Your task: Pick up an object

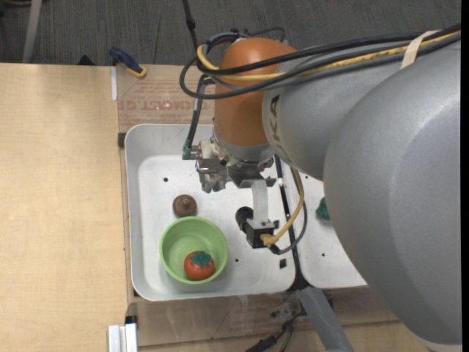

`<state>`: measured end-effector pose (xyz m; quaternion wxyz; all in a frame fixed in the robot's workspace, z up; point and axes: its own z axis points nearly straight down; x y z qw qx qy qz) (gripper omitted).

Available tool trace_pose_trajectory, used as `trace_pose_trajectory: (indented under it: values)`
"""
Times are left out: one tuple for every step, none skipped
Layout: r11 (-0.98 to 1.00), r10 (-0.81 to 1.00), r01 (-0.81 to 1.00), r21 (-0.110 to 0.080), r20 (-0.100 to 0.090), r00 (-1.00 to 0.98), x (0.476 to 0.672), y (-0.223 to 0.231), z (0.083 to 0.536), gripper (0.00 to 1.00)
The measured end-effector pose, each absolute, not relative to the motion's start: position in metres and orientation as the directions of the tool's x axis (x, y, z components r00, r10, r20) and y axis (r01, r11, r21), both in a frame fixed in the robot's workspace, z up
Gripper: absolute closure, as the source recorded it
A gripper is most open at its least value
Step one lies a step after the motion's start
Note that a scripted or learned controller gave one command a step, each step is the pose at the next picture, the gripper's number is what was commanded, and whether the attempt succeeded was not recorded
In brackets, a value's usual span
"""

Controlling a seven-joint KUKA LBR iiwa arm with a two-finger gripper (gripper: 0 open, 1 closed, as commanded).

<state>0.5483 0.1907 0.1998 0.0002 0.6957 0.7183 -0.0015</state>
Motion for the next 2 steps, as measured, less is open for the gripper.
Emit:
trace_pose_trajectory:
  values:
    - [0.181,0.983,0.983,-0.005,-0.001,-0.181,0.496,0.122,0.090,1.00]
    - [0.021,1.000,1.000,-0.002,-0.002,-0.021,0.513,0.186,0.211,1.00]
